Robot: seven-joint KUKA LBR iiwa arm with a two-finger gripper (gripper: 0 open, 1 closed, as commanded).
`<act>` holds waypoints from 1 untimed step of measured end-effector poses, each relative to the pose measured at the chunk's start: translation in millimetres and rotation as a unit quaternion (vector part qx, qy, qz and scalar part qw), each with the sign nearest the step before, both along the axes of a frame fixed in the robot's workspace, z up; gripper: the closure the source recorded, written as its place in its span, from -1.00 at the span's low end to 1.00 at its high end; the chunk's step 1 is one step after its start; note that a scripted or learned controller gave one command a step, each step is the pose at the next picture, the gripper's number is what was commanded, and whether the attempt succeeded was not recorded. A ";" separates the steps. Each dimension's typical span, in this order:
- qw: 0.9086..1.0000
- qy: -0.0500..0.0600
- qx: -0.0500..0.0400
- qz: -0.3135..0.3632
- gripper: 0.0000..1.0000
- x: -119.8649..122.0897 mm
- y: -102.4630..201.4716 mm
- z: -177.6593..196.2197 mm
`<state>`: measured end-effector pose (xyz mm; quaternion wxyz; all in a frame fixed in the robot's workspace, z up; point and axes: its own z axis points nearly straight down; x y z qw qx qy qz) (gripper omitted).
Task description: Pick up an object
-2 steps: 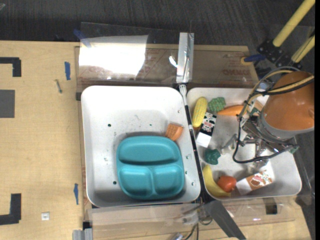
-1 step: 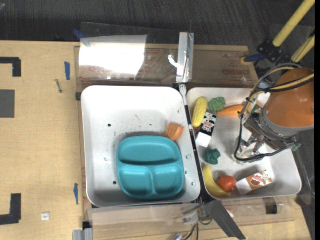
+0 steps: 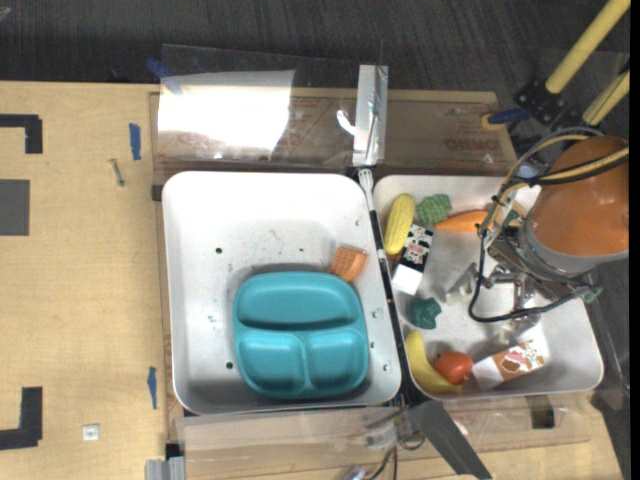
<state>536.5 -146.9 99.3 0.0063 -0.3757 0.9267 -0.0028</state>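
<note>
Banana nearest, tomato touching (right bin); arm above.

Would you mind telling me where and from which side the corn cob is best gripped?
Probably across the middle of the corn cob, from straight above. It lies flat and long beside the bin's left wall, so the jaws should close across its narrow width; clearance on the wall side looks tight.

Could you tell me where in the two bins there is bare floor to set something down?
Left bin: the floor behind the teal tray, left of the orange piece, is bare, as is the strip along the tray's left side. Right bin: crowded; corn, banana, tomato, and the arm over its right half.
</note>
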 end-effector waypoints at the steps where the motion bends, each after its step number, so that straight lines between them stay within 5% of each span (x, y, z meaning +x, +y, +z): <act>1: 0.999 0.003 0.000 0.040 -1.00 8.2 -34.1 -11.6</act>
